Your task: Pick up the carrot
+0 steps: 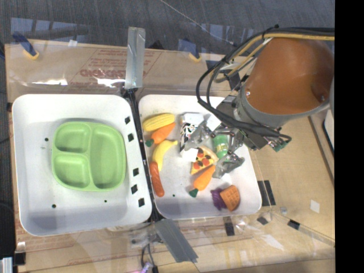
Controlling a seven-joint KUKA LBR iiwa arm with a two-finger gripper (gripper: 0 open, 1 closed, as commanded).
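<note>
Nearest edge: purple-and-orange ridged toy [226,198] — lumpy plastic, in the right bin [170,208] front corner.
Carrot [203,178]: smooth orange taper, green tip toward the front, lying slanted mid-bin.
Around it: pizza slice [202,160] touching its upper end; red sausage [156,179] along the left wall.
Gripper [219,144]: metallic fingers splayed apart, gripping nothing, just above the carrot.
Farther back: banana [164,152], orange piece [162,132], knobbly corn [158,120].
Left bin [31,206]: glossy green divided plate [89,155] — three compartments.
</note>
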